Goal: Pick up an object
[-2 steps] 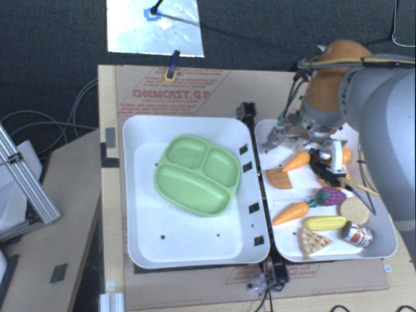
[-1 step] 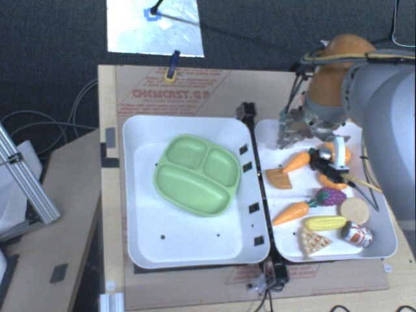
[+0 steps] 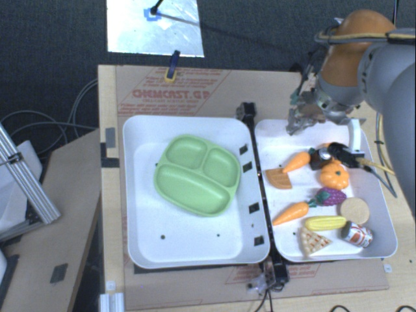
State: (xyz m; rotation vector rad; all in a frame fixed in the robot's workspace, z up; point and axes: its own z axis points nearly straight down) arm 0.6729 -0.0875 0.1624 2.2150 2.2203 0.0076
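My gripper [image 3: 299, 125] hangs over the far left corner of the right bin [image 3: 383, 229], with bare bin floor under it. Nothing shows in its grasp. The closest things are a carrot [image 3: 298, 162] and a tan bread slice [image 3: 279, 179], both nearer the front than the gripper. Further along the bin lie an orange pumpkin [image 3: 333, 176], purple grapes [image 3: 332, 197], a second carrot [image 3: 290, 212], a round beige cookie [image 3: 355, 210], a yellow banana [image 3: 325, 223], a pizza slice [image 3: 314, 242] and a small can [image 3: 357, 234].
The left bin [image 3: 140, 239] holds a green divided plate [image 3: 197, 174]. A black divider strip [image 3: 255, 174] with clips runs between the bins. The arm's grey body and orange band [image 3: 354, 44] fill the upper right.
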